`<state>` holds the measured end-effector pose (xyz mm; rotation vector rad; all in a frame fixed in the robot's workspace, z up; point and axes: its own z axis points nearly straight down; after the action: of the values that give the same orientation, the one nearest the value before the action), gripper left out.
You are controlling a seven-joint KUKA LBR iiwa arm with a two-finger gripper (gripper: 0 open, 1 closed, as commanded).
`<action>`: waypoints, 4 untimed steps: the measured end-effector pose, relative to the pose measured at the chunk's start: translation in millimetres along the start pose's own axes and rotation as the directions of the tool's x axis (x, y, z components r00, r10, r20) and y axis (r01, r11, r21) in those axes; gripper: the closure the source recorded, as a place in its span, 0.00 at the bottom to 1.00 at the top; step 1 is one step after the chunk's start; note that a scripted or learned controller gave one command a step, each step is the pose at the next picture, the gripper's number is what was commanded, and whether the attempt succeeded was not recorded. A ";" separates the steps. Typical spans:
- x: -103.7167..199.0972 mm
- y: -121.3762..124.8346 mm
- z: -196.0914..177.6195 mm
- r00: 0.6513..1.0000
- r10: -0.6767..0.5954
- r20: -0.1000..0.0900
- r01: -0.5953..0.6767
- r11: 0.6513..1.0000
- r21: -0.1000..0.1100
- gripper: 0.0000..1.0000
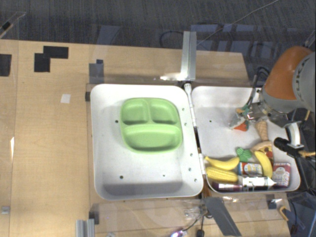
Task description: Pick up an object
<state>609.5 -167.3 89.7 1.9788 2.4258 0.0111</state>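
Whether the fingers of the gripper [247, 113] are apart or together cannot be told; they sit low in the right bin [217, 102], touching or just above a small orange piece [240, 127]. At five o'clock from it lies a heap: bananas [222, 163], a corn cob [220, 174], a marker [249, 183]. The left bin [106, 132] holds a green divided plate [149, 124].

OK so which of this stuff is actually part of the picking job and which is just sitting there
Part of the job:
- gripper, low in the right bin
- small orange piece beside it
- the pile at that bin's near edge: corn cob, bananas, small can

Just lying about:
- green divided plate in the left bin
- black cable on the floor
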 end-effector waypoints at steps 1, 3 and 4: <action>44.4 69.4 -124.6 1.000 0.018 -0.001 -0.018 1.000 0.003 1.00; 18.8 66.1 0.1 0.999 -0.044 -0.002 0.044 0.999 0.005 1.00; -2.2 62.9 1.8 0.999 -0.046 -0.001 0.046 0.999 0.004 1.00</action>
<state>671.6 -156.9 88.7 1.9239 2.4729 0.0067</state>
